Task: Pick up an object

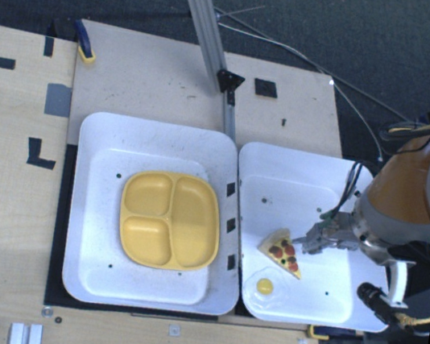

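Over the right bin (337, 173), the gripper (307, 244) hovers beside the pizza slice (282, 252), grip unclear, nothing lifted yet.

Even, fairly bright light falls from above, with no hard shadows; the yellow plate (170, 221) casts only a faint soft edge on the left bin (90, 187). Both white bins are nearly washed out, their rims glaring, the right bin (280, 170) most of all. The tabletop (2, 172) looks pale and flat. The whole picture is soft and coarse, and the dark floor (345, 26) shows grain.
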Controlling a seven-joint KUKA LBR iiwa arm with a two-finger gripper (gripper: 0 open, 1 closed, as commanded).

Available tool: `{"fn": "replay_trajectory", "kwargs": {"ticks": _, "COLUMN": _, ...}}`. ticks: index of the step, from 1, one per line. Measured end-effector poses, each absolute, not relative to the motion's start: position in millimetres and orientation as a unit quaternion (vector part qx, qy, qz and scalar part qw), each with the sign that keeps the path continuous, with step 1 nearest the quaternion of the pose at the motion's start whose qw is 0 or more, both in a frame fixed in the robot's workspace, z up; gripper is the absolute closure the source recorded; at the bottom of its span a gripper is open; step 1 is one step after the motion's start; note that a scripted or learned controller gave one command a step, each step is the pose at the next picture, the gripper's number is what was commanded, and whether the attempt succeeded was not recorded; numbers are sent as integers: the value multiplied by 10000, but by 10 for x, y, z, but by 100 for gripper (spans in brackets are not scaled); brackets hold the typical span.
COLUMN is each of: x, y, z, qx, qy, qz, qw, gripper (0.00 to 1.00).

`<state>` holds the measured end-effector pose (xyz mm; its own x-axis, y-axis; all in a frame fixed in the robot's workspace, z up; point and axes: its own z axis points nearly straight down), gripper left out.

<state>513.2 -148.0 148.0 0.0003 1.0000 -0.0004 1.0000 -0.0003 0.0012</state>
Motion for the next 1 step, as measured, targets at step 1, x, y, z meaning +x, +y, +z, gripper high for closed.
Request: {"fn": "replay_trajectory", "kwargs": {"ticks": 1, "x": 5191, "y": -1441, "z": 1922, "qx": 7065, "qy": 7078, "qz": 7, "qw": 14, "gripper": 100}}
